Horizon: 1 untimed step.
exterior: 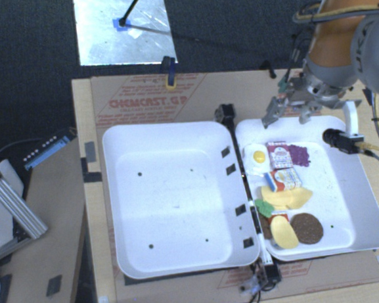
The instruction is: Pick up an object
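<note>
The right bin [351, 193] holds a cluster of toy foods along its left half. They include a fried egg [256, 156], a maroon carton [280, 154], purple grapes [300, 154], a small red and blue box [286, 180], a yellow banana-like piece [289, 199], a brown round patty [307, 228] and a yellow oval piece [284, 233]. My gripper [285, 118] hangs over the far rim of that bin, above and behind the egg and carton. Its fingers stand spread apart with nothing between them.
The left bin [174, 201] sits beside the right one, joined by a black hinge strip [241, 176]. A black fitting [337, 139] on the arm overhangs the right bin's far right side. A shiny sheet [123, 28] and a yellow-blue clamp [169, 73] lie behind.
</note>
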Tool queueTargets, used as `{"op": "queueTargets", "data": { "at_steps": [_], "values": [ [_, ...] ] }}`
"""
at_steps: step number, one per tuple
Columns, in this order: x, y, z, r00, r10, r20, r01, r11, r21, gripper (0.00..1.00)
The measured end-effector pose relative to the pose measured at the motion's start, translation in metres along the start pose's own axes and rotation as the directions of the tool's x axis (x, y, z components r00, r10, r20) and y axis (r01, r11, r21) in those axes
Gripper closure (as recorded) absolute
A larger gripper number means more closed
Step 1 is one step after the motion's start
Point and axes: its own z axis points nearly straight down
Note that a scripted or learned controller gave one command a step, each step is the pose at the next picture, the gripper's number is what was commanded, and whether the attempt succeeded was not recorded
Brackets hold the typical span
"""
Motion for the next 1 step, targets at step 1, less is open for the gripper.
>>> {"op": "queueTargets", "data": {
  "at_steps": [1],
  "values": [
    [0.0005,0.0010,-0.0116,1.000,-0.003,-0.001,0.003,1.000,-0.003,1.00]
  ]
}}
